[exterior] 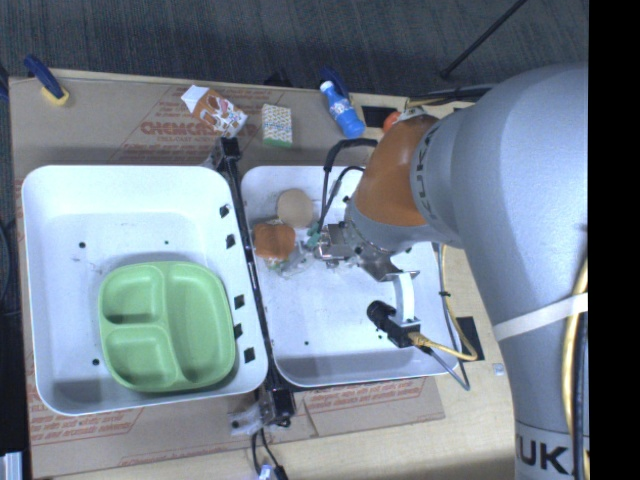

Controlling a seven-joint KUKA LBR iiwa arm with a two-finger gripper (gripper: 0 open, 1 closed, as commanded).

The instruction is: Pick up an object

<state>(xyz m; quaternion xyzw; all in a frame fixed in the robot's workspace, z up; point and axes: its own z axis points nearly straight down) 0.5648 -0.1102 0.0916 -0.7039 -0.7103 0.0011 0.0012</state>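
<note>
You've got the gripper [318, 244] low in the right bin [340, 363]; finger state can't tell. Orange-brown round object [273, 239] lies just beside it at 9 o'clock, beige disc [294, 207] at 11.

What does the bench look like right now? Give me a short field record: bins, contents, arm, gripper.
left bin: holds a green divided plate
right bin: holds a burger-like toy and a round tan object near its far left corner
arm: reaches in from the right, over the right bin
gripper: low, beside the burger-like toy; finger state unclear
grasp: none visible
</note>
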